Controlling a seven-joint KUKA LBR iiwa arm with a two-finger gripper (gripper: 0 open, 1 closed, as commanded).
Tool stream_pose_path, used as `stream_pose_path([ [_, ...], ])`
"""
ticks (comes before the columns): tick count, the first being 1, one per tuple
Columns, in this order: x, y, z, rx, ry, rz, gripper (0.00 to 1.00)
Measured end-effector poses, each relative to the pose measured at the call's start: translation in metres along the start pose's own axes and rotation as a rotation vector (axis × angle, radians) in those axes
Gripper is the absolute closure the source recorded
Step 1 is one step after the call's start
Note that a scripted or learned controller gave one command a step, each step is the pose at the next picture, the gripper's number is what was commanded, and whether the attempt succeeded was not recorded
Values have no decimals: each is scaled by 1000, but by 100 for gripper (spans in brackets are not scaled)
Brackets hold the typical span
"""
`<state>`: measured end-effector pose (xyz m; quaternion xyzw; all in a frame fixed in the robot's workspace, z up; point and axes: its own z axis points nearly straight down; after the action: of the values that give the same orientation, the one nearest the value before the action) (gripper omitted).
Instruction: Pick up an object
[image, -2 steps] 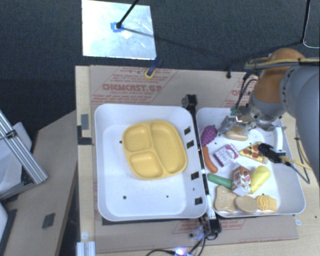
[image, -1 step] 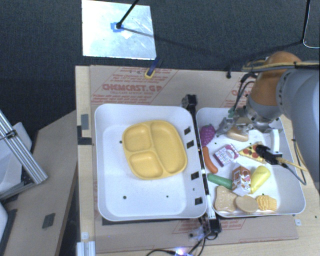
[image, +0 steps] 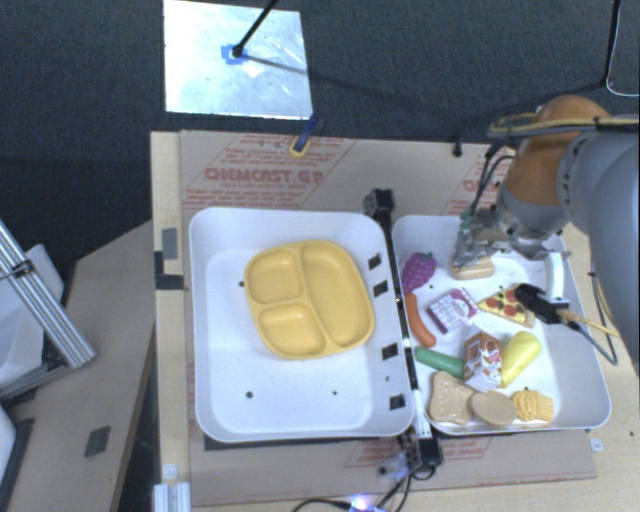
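Gripper (image: 472, 250) is down at the far end of the right shallow white bin (image: 590, 405), fingers low over a pale tan, flat bread-like toy piece (image: 473, 268); can't tell whether the jaws are apart or clamped, the tips blur into the piece from this angle. The piece looks to be resting on the bin floor, so I'd judge the pick as not done: approach finished, grasp unconfirmed, lift left to do. Just beside it sit a purple plastic grape bunch (image: 417, 270) and a toy pizza slice (image: 507, 305); further out are an orange toy hot dog (image: 420, 319), a yellow plastic pear-shaped piece (image: 521, 356) and a toast slice (image: 449, 399). The left white bin (image: 215, 400) holds a yellow three-compartment plastic tray (image: 307, 298), well apart from the gripper.
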<state>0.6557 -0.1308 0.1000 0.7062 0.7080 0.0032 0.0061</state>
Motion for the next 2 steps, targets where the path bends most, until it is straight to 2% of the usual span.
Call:
stream_pose_path([
  [2,3,6,-119,7,4,-3,100],
])
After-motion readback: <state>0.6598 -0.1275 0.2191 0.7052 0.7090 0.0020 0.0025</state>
